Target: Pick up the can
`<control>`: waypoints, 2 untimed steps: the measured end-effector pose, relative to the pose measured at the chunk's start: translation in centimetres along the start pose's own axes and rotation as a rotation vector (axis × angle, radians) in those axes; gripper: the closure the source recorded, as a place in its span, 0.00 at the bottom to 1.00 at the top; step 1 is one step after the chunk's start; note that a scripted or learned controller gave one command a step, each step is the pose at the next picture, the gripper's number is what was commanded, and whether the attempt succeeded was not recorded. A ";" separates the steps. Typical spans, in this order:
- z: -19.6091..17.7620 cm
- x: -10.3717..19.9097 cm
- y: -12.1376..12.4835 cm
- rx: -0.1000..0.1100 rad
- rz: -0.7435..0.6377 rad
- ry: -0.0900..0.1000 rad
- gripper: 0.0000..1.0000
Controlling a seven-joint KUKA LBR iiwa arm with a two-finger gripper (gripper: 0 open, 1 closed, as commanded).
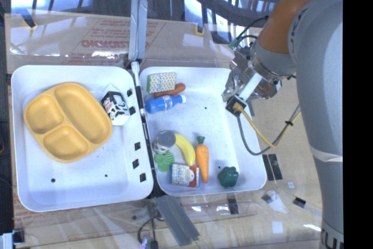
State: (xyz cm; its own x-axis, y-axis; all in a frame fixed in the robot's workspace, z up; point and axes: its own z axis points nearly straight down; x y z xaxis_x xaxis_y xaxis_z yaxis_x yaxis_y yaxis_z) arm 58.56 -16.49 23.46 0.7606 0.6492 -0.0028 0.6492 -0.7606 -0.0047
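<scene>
The can (165,140) stands upright with its grey lid showing, against the left wall of the right bin (218,125). A banana (186,148) lies right beside it and a small green thing (164,161) sits just in front of it. My gripper (233,92) hangs over the right bin's far right edge, well to the right of the can and apart from it. Nothing shows between its fingers.
The right bin also holds a carrot (201,157), a green pepper (228,176), a juice carton (185,175), a blue bottle (164,103), a sausage (171,91) and a green-yellow box (161,81). The left bin (76,183) has a yellow divided plate (66,121) and a black-and-white carton (116,105).
</scene>
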 end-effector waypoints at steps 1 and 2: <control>-3.5 1.8 -5.8 0.000 0.497 0.000 1.00; -4.3 1.8 -5.9 0.005 0.490 -0.005 1.00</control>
State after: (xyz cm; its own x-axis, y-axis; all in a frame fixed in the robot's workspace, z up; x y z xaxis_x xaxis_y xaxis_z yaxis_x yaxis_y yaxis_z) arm 56.13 -10.79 27.81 0.9766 0.2150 -0.0103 0.2149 -0.9766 -0.0068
